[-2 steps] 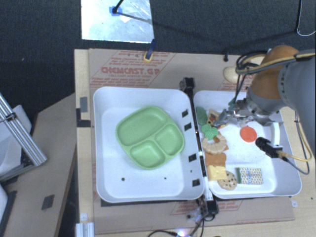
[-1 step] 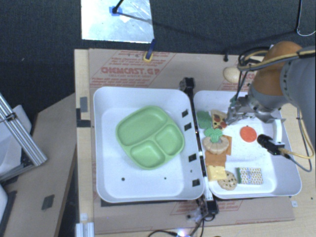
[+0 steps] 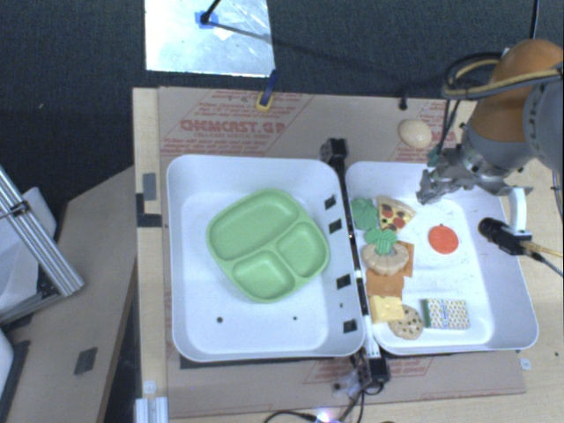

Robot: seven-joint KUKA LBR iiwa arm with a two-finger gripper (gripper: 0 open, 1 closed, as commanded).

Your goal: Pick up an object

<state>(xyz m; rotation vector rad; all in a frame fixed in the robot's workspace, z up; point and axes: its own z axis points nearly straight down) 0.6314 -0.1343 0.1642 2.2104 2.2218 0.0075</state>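
White right bin (image 3: 502,324): pizza slice (image 3: 394,212) tip toward fingers (image 3: 428,192), spread unclear

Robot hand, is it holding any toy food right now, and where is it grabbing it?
It cannot be told. The hand hangs over the right white bin, near the toy pizza slice, with no food visible in it.

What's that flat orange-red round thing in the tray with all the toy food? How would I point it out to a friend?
Look in the right-hand white bin, the one crowded with toy food. The red disc lies alone on bare white floor, right of the pizza slice. It is the only plain, round, single-colour piece.
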